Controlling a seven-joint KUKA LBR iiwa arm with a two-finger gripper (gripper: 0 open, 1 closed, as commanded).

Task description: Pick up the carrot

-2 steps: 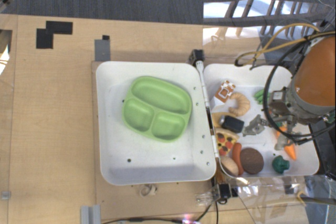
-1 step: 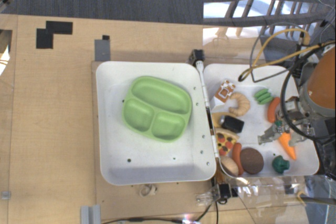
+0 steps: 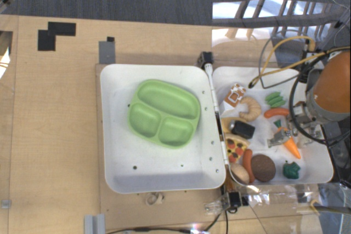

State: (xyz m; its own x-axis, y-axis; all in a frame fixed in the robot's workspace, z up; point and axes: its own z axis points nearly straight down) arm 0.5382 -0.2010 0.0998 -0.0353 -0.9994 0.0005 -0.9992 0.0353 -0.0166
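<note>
Carrot (image 3: 292,147) lies in right bin, touching tool (image 3: 281,137) tip.

Object: carrot (image 3: 292,147)
Look: small orange cone with a green leafy top
Pose: lying flat and slanted, the narrow tip points to the lower right, the green top to the upper left
Place: right part of the right bin (image 3: 323,172), near its right wall
Neighbours: above the green broccoli piece (image 3: 291,170), right of the brown round piece (image 3: 263,167)
</note>
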